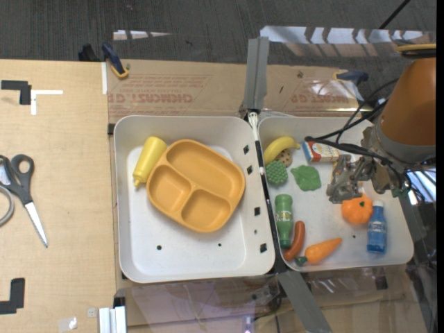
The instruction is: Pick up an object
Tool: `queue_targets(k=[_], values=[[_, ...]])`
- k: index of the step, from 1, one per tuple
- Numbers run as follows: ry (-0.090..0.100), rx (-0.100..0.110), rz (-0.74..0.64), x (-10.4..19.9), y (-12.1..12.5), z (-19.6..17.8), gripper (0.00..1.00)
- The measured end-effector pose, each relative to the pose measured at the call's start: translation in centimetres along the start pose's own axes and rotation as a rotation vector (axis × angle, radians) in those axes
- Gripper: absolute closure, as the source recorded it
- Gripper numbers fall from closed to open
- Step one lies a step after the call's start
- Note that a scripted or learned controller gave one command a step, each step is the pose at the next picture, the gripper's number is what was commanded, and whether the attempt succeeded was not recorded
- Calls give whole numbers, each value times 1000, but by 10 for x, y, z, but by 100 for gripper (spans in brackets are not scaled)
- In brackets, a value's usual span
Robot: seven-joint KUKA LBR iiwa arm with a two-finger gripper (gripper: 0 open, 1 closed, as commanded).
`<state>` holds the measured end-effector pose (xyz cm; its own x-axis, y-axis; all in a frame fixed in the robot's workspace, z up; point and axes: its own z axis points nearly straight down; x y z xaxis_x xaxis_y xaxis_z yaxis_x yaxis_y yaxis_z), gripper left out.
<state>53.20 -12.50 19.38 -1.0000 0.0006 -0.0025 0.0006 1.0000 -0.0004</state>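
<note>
Two shallow white bins sit side by side on the tan worktop (55, 186): the left bin (139, 255) and the right bin (395, 252). Left bin holds two things: one orange-yellow plastic divided tray (196, 184) with three compartments, lying tilted, and one yellow plastic squeeze bottle (148, 159) touching the tray's upper-left edge.

Right bin holds nine loose toy items, one of each: a yellow plastic banana (279, 148) at the top-left corner, a green bumpy round fruit (277, 173) just below it, a flat green leafy piece (306, 177), a small white-and-red carton (320, 151), a green bottle (284, 218) lying lengthwise, a red sausage (296, 236) beside it, an orange carrot (321, 250) near the front wall, a round orange fruit with a green top (357, 210), and a blue bottle with a white cap (376, 229) just right of the orange fruit.

The grey arm's end effector (345, 179) hangs over the right bin's middle, just above and left of the orange fruit, right of the leafy piece. Fingers are tangled in metal and cables; cannot tell if they are spread or closed, and nothing is visibly between them.

One pair of grey-handled scissors (25, 193) lies on the worktop at far left.
</note>
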Motion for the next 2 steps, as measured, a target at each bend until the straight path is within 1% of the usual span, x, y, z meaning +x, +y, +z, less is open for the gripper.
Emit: queue_targets(k=[1,2], values=[[-5,2,-47,-81,-26,100,0],[-1,1,-23,-21,-40,101,0]])
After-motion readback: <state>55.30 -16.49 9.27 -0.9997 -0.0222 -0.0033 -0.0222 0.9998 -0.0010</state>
